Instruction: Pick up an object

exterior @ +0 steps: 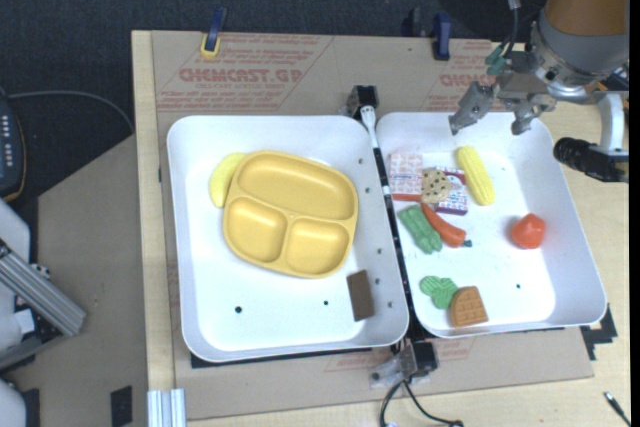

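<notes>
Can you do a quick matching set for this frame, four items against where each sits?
Items:
1. yellow plastic divided tray
2. yellow toy corn cob
3. red toy tomato
4. small brown block

Places:
A. right bin, near its right edge
B. left bin, front right corner
C. left bin, centre
D. right bin, rear, below the gripper

Pairs: 1-C, 2-D, 3-A, 4-B

A: Lighting?
B: Bright, even, overhead. White bins (190,215) near overexposed, faint glare on the yellow tray (290,213).
A: Shadows?
B: Soft, short; a thin one under the tray's lower edge.
A: Sharpness?
B: Slightly soft overall, low resolution. Dark floor at upper left of frame dim, little detail.
</notes>
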`<state>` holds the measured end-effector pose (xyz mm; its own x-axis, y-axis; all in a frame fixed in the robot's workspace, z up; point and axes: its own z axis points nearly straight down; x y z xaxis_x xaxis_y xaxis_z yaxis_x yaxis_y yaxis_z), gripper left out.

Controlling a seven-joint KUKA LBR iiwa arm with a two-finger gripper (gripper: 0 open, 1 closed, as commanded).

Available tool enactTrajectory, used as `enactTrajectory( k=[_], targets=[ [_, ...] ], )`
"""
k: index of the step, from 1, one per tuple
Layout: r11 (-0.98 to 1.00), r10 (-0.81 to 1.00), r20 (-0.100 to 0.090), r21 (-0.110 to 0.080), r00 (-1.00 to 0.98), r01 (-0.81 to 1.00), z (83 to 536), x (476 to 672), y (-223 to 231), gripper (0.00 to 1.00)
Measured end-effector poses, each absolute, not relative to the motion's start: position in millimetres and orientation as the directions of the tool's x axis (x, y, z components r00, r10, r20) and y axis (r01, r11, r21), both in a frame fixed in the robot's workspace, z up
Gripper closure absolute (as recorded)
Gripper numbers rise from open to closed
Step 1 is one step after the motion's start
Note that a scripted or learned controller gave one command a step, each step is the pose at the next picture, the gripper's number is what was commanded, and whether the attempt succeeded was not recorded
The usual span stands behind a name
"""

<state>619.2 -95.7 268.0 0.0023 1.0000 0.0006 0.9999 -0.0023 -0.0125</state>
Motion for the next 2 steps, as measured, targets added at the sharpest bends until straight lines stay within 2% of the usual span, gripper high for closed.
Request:
enactTrajectory(
  k=[1,2],
  targets=[
    [0.000,1.000,-0.001,0.001,0.000,1.000,276,621.2,-96,0.00],
    [0.000,1.000,0.001,-0.005,0.000,1.000,224,611.0,-92,0.00]
  ],
)
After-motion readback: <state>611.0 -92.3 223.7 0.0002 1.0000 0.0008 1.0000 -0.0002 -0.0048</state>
